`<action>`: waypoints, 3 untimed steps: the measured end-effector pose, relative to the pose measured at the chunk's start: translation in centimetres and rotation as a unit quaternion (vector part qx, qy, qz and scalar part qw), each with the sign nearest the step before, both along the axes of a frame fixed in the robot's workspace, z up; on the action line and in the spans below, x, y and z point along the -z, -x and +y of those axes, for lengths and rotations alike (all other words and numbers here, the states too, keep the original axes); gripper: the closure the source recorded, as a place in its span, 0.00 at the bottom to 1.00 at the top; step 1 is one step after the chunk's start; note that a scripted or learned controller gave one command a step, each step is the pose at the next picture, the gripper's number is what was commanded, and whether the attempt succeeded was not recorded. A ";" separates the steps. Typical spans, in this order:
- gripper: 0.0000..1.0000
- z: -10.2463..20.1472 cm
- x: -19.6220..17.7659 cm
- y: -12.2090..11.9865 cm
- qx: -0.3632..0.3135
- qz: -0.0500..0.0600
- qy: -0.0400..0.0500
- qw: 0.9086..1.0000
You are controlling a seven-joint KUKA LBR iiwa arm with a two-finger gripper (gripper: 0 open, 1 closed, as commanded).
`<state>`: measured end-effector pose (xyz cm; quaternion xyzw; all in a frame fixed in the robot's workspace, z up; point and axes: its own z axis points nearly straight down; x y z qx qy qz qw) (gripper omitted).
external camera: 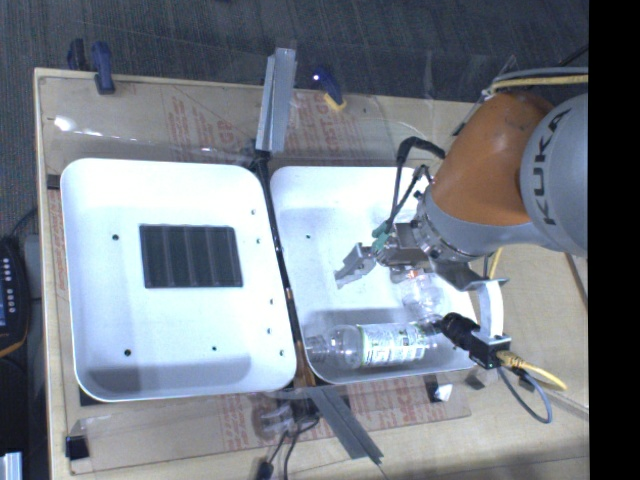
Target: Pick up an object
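Now the claw (352, 266) hangs over the right bin (310, 208), fingers apart, holding nothing. Clear bottle (375, 346) lies on its side along the bin's wall nearest the table's front edge, below the claw.

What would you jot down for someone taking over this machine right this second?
Pincer: over the middle of the right bin, nothing between its fingers that I can make out; whether it is open or shut is unclear.
Things: a clear bottle lies on its side along the right bin's near wall. A second clear item sits just under the arm's wrist, too blurred to name. The left bin has a dark ribbed panel in its floor.
Done: nothing lifted.
Left: grasp an object, probably the bottle, and raise it.
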<state>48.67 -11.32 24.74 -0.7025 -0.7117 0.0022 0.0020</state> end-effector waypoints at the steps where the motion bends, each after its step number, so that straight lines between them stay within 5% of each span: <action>1: 0.00 -5.0 1.9 1.0 0.001 -0.001 0.000 1.000; 2: 0.00 -7.9 5.2 -9.1 -0.005 -0.001 -0.001 1.000; 3: 0.00 -6.9 -0.7 -9.2 0.146 -0.003 0.001 0.989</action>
